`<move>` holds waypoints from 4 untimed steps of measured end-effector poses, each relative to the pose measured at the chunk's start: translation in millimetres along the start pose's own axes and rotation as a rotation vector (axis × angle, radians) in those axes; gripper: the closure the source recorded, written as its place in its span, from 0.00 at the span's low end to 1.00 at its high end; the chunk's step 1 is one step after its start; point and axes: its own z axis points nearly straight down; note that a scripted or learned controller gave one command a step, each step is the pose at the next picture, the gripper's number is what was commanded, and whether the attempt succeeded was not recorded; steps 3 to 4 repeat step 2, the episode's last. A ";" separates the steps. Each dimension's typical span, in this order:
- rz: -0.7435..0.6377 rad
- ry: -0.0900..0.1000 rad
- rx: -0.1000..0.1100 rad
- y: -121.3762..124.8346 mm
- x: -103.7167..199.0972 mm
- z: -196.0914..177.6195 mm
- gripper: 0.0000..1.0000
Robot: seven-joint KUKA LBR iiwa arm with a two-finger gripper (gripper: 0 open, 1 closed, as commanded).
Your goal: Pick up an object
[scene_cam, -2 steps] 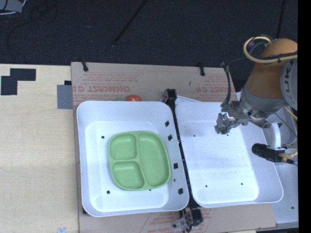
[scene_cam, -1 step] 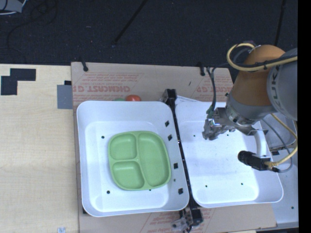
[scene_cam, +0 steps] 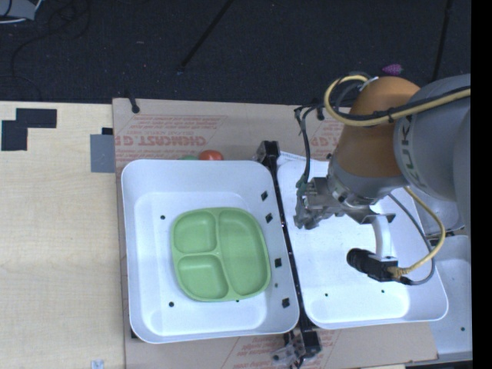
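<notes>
A light green divided plate (scene_cam: 221, 253) with three compartments lies flat in the middle of the left bin (scene_cam: 146, 206). My gripper (scene_cam: 307, 212) hangs over the left part of the right bin (scene_cam: 346, 306), close to the rim that separates the two bins. It points down at the white bin floor. The wrist and the orange band (scene_cam: 377, 129) above it hide much of the gripper from this angle. No object shows at the gripper's tip.
A small red-orange thing (scene_cam: 210, 156) peeks over the left bin's far rim, outside the bin. A black plug on a yellow cable (scene_cam: 372, 264) hangs from the arm over the right bin. Black clips (scene_cam: 269, 154) join the bins along the middle.
</notes>
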 end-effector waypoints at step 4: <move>0.000 -0.002 -0.002 -17.6 98.6 -24.3 1.00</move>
